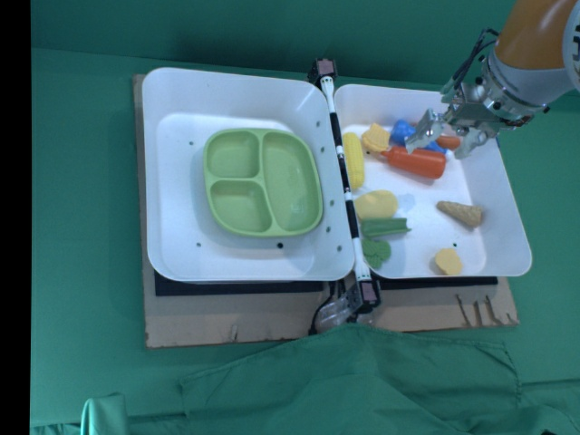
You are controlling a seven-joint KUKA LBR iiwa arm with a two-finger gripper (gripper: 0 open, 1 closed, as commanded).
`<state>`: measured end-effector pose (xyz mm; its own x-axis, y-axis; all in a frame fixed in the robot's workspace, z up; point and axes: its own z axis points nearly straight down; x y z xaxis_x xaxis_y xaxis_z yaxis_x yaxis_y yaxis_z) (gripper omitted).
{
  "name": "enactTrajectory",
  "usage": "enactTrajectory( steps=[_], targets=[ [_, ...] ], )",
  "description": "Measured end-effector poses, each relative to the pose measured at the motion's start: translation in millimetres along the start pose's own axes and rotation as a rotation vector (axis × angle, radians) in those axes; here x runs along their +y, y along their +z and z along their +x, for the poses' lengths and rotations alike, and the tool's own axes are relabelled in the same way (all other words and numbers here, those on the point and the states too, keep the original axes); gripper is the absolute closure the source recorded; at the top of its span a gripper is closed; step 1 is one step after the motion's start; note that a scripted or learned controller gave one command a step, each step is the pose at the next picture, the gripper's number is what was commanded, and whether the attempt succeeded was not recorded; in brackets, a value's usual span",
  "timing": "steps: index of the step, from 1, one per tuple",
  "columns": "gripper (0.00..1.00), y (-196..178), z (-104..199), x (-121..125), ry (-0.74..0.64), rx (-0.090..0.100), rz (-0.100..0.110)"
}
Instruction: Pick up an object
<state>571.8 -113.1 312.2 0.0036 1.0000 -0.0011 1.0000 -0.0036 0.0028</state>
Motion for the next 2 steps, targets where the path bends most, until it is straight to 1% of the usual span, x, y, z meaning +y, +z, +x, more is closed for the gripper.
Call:
enactTrajectory(
  steps=[1, 2],
  targets=[
    [0.0, 0, 0, 0, 0.0, 0.0, 0.0],
    [0.0, 34, 45, -83, -0.002, 0.003, 0.008]
  ],
)
